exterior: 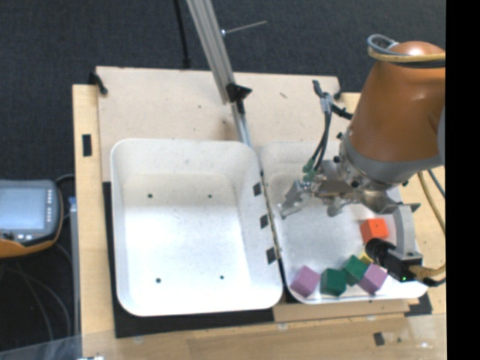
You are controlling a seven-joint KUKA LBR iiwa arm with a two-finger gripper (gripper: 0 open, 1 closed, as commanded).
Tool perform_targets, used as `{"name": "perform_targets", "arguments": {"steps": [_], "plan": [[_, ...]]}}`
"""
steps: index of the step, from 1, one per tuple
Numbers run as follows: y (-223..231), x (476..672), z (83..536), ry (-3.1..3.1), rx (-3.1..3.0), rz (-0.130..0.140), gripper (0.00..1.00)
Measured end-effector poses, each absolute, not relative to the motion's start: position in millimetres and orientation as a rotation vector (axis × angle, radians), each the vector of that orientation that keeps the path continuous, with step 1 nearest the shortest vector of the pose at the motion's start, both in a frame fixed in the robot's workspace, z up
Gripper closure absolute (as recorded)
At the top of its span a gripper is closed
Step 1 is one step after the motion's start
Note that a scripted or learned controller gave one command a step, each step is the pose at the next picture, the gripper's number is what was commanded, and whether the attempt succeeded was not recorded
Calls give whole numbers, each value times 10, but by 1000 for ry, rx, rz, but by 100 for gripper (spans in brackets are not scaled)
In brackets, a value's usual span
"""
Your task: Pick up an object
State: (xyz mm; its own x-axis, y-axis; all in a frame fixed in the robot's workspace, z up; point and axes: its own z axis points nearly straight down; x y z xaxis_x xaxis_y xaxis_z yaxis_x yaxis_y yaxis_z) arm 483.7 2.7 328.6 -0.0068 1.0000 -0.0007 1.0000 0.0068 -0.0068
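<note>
My gripper (313, 205) hangs over the middle of the right bin (300, 235), under the orange wrist band. Its two fingers (292, 199) are spread apart with nothing between them, so it is open. Along the bin's front edge lie a purple block (305, 280), a dark green block (334, 281), a second green block (354, 265) and another purple block (373, 277). An orange block (373, 229) sits further right, partly behind the arm's hardware. All blocks lie below and to the right of the gripper, apart from it.
The left bin (124, 201) stands beside the right one, the two rims touching at the centre. A slanted metal rail (214, 43) rises behind the bins. Cables (324, 137) hang near the wrist. A grey device (28, 212) sits off the bench at left.
</note>
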Motion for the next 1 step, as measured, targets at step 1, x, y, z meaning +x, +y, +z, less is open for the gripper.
{"name": "perform_targets", "arguments": {"steps": [1], "plan": [[29,4954,4741,-2232,-2222,-12,0]]}}
